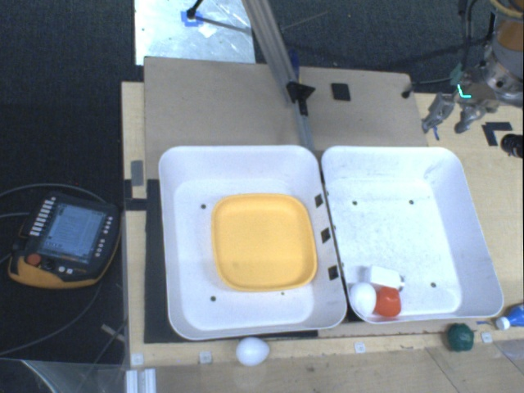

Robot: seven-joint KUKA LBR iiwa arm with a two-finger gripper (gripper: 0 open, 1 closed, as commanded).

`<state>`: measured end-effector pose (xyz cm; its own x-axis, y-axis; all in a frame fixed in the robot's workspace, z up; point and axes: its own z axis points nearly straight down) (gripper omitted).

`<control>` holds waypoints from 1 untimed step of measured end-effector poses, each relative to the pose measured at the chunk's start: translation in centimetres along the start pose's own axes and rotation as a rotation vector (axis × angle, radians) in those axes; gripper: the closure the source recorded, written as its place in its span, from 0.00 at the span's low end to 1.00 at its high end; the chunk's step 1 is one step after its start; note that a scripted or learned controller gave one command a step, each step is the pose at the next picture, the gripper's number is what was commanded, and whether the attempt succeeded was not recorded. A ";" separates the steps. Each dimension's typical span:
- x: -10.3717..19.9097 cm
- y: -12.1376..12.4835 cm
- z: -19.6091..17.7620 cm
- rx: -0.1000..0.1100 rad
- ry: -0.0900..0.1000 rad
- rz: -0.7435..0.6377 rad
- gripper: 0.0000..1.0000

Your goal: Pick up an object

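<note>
Candidate objects: I see a small cluster in the near-left corner of the right white plastic bin (458, 219): a white egg-shaped ball (363, 297), a round orange-red ball (388, 302) touching it on its right, and a small white block (385, 277) just behind both.
Contact: the three pieces sit bunched together against the bin's near wall; none of them is lifted.
Other candidate: a square yellow plastic plate with rounded corners (264, 241) lies flat in the middle of the left white plastic bin (184, 301).
Two-finger gripper (453, 115): I read it at the far right, above the bench beyond the right bin's far-right corner, well apart from the cluster.
Claw state: the two fingers stand spread with a visible gap, and I see nothing between them.
Arm: only the grey wrist end shows at the upper right, with cables looping over it.
Outside the bins, near edge: a white egg-shaped object (252, 351) rests on the bench just in front of the left bin; a dark green ball (460, 337) sits near the right bin's near-right corner.
Far left: a yellow and grey handheld control pendant with a screen (64, 245) lies on the dark floor, its cable curling around it.
</note>
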<state>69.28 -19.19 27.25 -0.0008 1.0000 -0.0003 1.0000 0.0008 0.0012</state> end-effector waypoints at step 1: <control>0.0 0.0 0.0 0.000 0.000 0.000 0.00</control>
<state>69.28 -19.19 27.25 -0.0008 1.0000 -0.0003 1.0000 0.0008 0.0013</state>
